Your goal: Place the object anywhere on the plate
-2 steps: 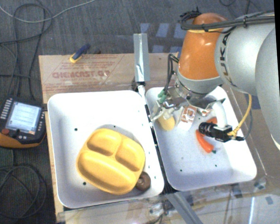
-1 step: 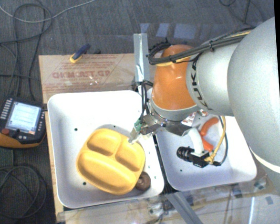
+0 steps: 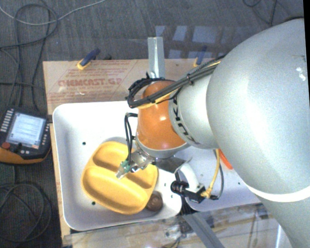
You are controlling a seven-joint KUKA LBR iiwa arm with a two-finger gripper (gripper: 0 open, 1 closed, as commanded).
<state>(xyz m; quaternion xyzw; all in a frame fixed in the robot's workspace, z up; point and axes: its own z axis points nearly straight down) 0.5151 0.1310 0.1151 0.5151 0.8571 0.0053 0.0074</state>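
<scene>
Plate: the yellow plate (image 3: 116,176) is lying in the left bin (image 3: 70,126), toward that bin's 5 o'clock corner.
Object: a small brown ball (image 3: 154,201) is sitting just off the plate at its 4 o'clock edge, on the bin floor, not on the plate.
Gripper: the gripper (image 3: 127,168) is hanging over the plate's 2 o'clock part; whether it is spread or pressed together, I cannot tell.
Progress: the placing is looking undone; the ball is waiting to be picked and set on the plate.
</scene>
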